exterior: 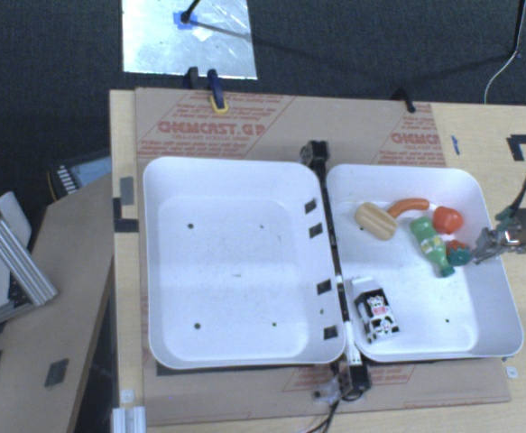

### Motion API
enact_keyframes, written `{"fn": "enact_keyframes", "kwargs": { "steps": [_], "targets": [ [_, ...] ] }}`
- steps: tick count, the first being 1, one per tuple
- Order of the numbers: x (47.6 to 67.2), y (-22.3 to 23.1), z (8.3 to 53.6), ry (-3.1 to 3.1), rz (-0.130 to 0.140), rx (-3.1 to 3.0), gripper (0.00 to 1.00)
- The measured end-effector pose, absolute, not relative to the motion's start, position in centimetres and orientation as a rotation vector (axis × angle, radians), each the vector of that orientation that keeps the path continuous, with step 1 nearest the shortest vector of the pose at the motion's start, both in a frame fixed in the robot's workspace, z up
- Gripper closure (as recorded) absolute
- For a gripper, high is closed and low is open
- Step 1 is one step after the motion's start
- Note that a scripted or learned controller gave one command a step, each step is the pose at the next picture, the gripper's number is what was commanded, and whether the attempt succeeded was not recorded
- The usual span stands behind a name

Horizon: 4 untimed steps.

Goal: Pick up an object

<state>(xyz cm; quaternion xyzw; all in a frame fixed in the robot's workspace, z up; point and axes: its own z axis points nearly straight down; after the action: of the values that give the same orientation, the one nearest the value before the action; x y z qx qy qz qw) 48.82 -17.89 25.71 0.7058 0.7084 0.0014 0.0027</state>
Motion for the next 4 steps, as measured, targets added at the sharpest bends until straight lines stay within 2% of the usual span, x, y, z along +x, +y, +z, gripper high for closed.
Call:
{"fn": "enact_keyframes", "kwargs": {
  "steps": [4],
  "targets": [
    [49.3, -17.9, 30.0, 2.223, 0.017, 2.195, 1.00]
  ]
}}
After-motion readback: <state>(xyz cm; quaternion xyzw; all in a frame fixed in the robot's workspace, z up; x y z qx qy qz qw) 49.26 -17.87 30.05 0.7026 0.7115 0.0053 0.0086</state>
